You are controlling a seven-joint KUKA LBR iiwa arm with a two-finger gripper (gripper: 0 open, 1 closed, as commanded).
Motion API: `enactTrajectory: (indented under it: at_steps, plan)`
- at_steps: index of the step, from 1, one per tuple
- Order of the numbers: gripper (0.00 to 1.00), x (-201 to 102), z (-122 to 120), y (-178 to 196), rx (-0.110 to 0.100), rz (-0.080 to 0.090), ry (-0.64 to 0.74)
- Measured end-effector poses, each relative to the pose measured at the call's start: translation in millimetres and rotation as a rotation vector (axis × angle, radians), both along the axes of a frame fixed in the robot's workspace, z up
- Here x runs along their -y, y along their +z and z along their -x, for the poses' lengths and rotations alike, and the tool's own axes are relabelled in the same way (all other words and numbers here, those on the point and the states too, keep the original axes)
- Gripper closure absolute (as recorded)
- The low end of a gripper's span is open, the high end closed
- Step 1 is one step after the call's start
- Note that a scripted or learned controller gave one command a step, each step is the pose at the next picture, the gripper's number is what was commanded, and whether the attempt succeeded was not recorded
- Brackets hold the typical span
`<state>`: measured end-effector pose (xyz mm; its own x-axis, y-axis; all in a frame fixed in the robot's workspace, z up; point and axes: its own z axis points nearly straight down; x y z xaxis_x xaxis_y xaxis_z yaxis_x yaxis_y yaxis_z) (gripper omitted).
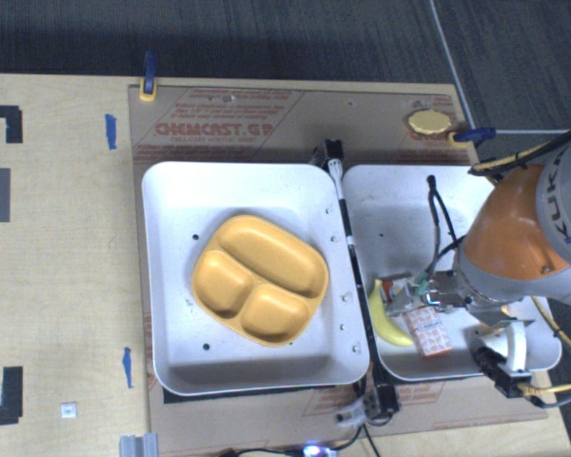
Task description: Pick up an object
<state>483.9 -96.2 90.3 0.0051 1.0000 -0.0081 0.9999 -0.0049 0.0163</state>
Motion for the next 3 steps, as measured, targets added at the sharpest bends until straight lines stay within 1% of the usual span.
enactTrajectory:
  at_steps: [1, 2, 3]
  plan:
    - [1.0, -3, -2, 10, 0.006, -0.002, 0.003]
    - [1.0, 69, 3, -4, -0.01, -0.004, 0.003]
    - [1.0, -5, -28, 8, -0.015, -0.008, 0.006]
